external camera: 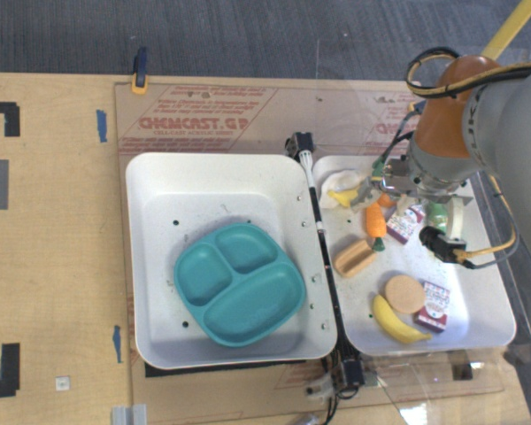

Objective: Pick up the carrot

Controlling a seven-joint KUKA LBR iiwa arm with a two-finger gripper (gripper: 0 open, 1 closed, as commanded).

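While the tool [382, 187] hovers just above the carrot [375, 220], grip state unreadable, a closing pinch might catch the neighbouring packet [405, 224] instead.

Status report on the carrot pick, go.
Pincer low in right bin, just above carrot. Carrot lying on bin floor, not seen gripped. Bread roll and small carton crowd it.

Two white bins [150, 264] sit on a tan bench [53, 237]. A teal divided plate [239, 282] lies in the left one. Right of the plate: an orange carrot [375, 221], a yellow banana [396, 322], and a tan bread roll [355, 258].
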